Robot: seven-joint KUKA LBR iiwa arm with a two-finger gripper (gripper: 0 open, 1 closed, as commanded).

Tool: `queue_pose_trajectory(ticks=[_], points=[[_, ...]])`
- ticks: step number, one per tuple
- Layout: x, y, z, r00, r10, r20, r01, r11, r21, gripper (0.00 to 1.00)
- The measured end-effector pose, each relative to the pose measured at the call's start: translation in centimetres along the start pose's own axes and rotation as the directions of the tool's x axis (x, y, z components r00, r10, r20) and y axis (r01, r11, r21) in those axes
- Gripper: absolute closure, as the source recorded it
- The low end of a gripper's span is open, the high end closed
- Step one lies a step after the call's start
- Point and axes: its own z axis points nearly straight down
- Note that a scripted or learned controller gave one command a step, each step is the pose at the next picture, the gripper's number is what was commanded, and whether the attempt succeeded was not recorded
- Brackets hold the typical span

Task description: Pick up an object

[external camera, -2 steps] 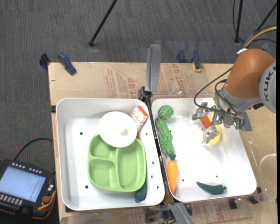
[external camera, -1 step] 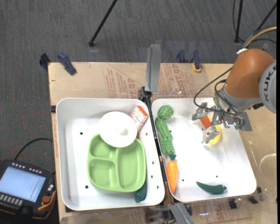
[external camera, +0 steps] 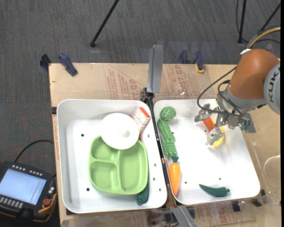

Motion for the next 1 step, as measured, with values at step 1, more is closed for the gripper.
queue_pose_trajectory(ticks=[1], points=[[0.55,0.04,0.05,0.999,0.045,-0.003,-0.045,0.999,-0.002,0.0]])
